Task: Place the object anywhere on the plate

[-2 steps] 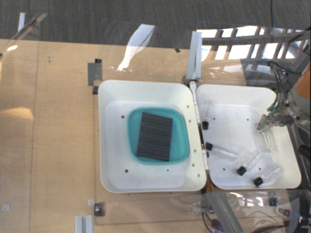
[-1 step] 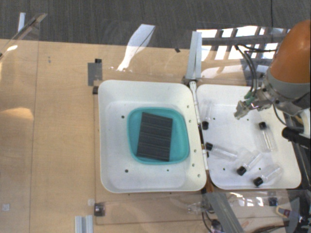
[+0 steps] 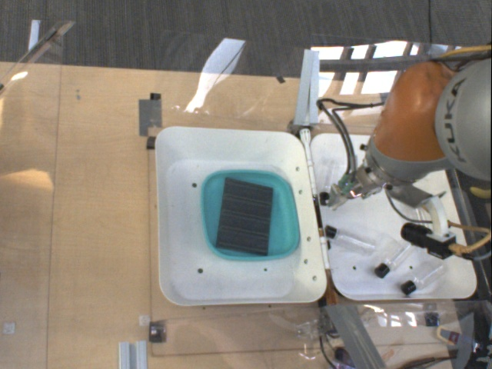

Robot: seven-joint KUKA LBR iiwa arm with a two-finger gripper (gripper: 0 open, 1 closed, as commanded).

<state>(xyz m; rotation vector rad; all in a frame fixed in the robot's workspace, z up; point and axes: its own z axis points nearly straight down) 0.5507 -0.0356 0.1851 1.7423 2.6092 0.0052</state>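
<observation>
A teal square plate (image 3: 286, 229) sits in the middle of the left white bin (image 3: 177, 275). A dark grey ribbed rectangular block (image 3: 245, 215) lies flat on the plate, slightly tilted, well inside its rim. My gripper (image 3: 337, 194) hangs over the left edge of the right bin (image 3: 461, 287), close to the wall between the two bins and apart from the plate and block. The orange band and grey wrist above hide most of it. Nothing shows between its tips.
Small clear tubes with black caps lie in the right bin: one (image 3: 347, 240) near the left wall, two more (image 3: 384, 266) (image 3: 413, 284) toward the front. The arm covers the right bin's back half. Bare wooden bench (image 3: 77, 206) lies to the left.
</observation>
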